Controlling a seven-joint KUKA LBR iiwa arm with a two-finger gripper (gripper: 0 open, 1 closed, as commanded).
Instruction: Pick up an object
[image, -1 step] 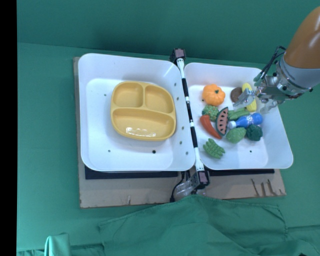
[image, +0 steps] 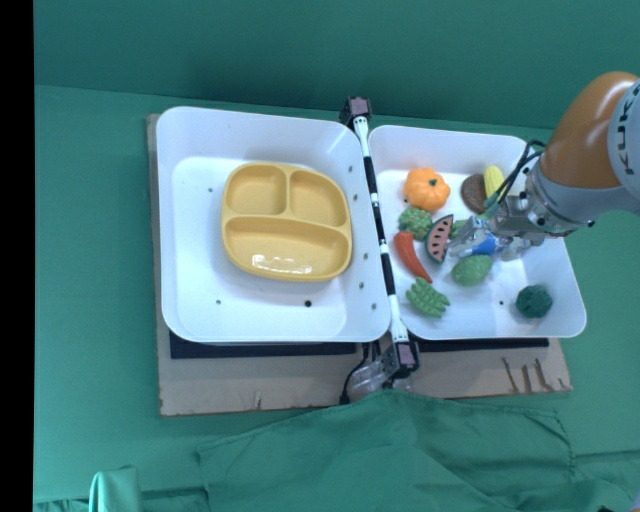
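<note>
The right bin (image: 560, 318) holds several toy foods: an orange pumpkin (image: 427, 188), a brown piece (image: 472, 190), a yellow corn (image: 494, 179), a watermelon slice (image: 439, 238), a carrot (image: 411, 256), a pale green leafy piece (image: 471, 269), a green pea pod (image: 428, 298) and a dark green broccoli (image: 534, 300). My gripper (image: 488, 242) is low over the middle of this bin, just above the leafy piece and right of the watermelon slice. A small blue thing (image: 484, 244) shows right at the gripper's tip. Whether it is held cannot be made out.
The left bin (image: 200, 300) carries a yellow divided plate (image: 287, 220). A black-and-white rod (image: 377, 215) marks the divider between the bins. Green cloth (image: 400, 450) lies bunched below the bench's front edge. The arm's orange band (image: 595, 125) hangs over the right bin's far right corner.
</note>
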